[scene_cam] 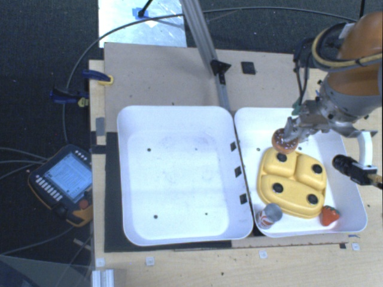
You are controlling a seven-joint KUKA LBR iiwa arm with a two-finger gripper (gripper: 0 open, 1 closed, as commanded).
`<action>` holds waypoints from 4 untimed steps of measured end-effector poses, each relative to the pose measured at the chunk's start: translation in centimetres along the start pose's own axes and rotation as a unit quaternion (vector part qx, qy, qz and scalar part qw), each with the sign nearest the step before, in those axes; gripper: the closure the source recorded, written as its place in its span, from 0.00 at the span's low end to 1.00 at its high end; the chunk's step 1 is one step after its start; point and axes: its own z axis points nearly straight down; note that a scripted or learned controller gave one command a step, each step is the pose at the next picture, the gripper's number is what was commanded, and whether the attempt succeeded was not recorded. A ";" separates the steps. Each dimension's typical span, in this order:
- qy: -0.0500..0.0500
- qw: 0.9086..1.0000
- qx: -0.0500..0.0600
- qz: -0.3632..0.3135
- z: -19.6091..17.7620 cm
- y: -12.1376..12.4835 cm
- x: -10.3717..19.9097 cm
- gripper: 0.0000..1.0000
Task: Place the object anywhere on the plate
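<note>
Doughnut [283,140] hangs at the jaws [288,137] over the yellow plate's [293,184] upper-left edge — whether they pinch it I cannot tell; released here, it may roll off into the bin [251,130].

You saw a yellow plate [293,184] with black dots. Bins [179,178] were white. The strawberry [329,216] was red.

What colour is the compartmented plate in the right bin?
Yellow: the yellow compartmented plastic plate shows best in the camera view.
</note>
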 end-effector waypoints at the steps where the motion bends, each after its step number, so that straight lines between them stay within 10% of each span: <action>1: 0.000 1.000 -0.001 0.000 0.6 1.4 5.5 1.00; 4: 0.000 1.000 0.001 0.000 4.8 2.2 22.4 1.00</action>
